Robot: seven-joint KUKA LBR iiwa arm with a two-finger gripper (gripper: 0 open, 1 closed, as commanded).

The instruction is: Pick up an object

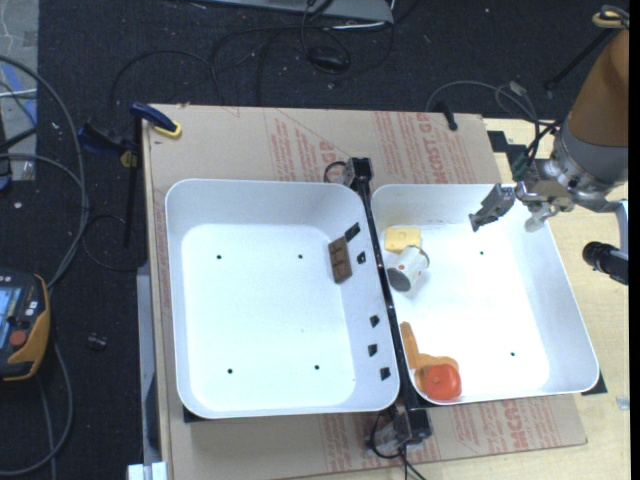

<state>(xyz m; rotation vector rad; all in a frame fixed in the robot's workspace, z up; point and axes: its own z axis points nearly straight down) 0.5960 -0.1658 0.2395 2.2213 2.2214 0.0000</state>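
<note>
- Dark carpet strewn with cables surrounds a cardboard-topped bench point(260, 143) carrying two shallow white bins side by side.
- At the left of the frame, the left bin point(200, 268) holds a small brown block point(340, 261) leaning against its right wall, in the upper half.
- At the centre right, the right bin point(520, 308) holds three things, all close to its left wall.
- A pale yellow piece point(403, 238) lies in the bin's upper left part.
- Just below it, touching or nearly so, a small white cup point(408, 266) lies on its side.
- An orange-red toy point(436, 374) with a paler handle pointing up-left rests in the bin's lower left corner.
- From the upper right of the frame the grey arm with its orange band point(605, 88) reaches in.
- Its gripper point(510, 206) hangs over the upper right part of the right bin, well apart from all three objects.
- The claw looks spread, one dark finger point(490, 210) pointing left, with nothing between the fingers.
</note>
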